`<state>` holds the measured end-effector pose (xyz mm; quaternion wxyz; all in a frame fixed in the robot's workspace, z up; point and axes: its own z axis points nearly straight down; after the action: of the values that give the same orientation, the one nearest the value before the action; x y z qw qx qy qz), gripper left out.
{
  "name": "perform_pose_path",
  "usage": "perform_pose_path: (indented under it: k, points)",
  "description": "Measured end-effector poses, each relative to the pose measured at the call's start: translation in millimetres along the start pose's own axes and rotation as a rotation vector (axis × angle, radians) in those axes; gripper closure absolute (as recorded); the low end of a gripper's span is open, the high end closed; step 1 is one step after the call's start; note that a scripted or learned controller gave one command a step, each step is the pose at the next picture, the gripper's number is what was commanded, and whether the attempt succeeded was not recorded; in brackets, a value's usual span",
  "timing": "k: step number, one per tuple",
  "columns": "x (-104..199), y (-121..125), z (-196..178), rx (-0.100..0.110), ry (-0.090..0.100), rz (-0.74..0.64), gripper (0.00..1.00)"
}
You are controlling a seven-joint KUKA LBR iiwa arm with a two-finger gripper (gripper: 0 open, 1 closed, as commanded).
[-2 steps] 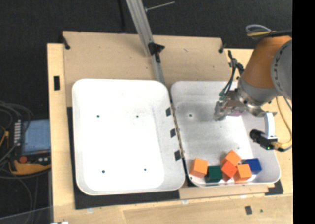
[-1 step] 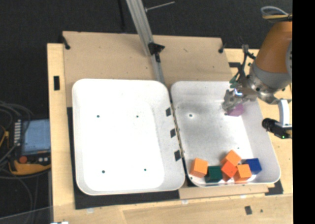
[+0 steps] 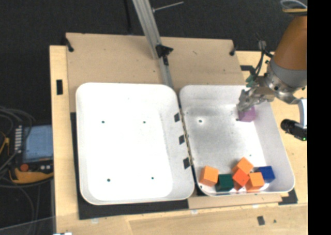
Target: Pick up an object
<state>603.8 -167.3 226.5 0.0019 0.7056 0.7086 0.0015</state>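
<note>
Cluster of small matte blocks along the near edge of the right bin (image 3: 269, 125), toward its near right corner: four orange blocks (image 3: 210, 175) (image 3: 244, 166) (image 3: 240, 177) (image 3: 255, 180), one green block (image 3: 225, 182), one blue block (image 3: 266, 173). All cube-like with flat faces; several touch each other, the left orange one sits just beside the green. None has a clear long axis.

Both bins are shallow white trays with rounded corners, smooth, side by side. Right bin floor is scuffed grey in the middle. Left bin (image 3: 88, 141) has bare white floor with four small dark dots.

One purple block (image 3: 249, 114) lies apart from the cluster, near the far right part of the right bin, close to its right wall. Boxy, roughly square, no obvious long axis, partly hidden by the gripper.

Gripper (image 3: 247, 106) hangs right over the purple block, fingers pointing down and touching or almost touching its top. Cannot tell how the jaws stand. Arm above it is grey with an orange band.
</note>
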Motion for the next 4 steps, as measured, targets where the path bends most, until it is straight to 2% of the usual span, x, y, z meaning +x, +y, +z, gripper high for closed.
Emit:
perform_pose_path:
  k: [4]
  points:
    - [204.0, 19.6, -20.5, 0.003, 0.002, -0.003, 1.0]
